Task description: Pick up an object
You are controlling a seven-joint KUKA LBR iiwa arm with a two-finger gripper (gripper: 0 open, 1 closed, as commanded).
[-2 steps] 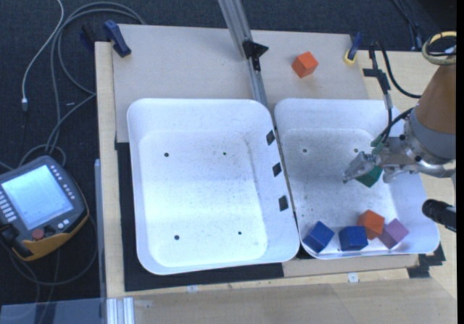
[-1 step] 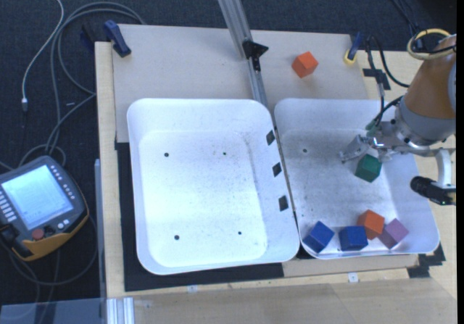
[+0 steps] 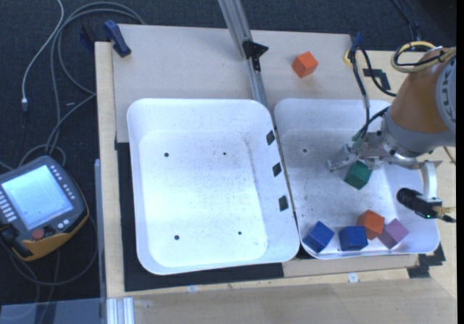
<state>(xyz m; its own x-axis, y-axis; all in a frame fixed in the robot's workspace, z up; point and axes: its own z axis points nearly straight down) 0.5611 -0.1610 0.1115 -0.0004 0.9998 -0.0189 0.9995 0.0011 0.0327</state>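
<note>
My gripper [image 3: 355,164] hangs over the middle of the right bin [image 3: 304,134], reaching in from the right. A small green block [image 3: 357,175] sits tilted between its fingertips, and the fingers are shut on it. Along the bin's front edge lie two blue blocks [image 3: 317,235] [image 3: 353,238], an orange block [image 3: 371,222] and a purple block [image 3: 395,232], all apart from the gripper.
The left bin [image 3: 145,127] stands beside the right one. Another orange block [image 3: 305,64] rests on the bench behind the bins. A slanted metal pole [image 3: 232,7] rises at the back between the bins. Cables run along the bench's right side.
</note>
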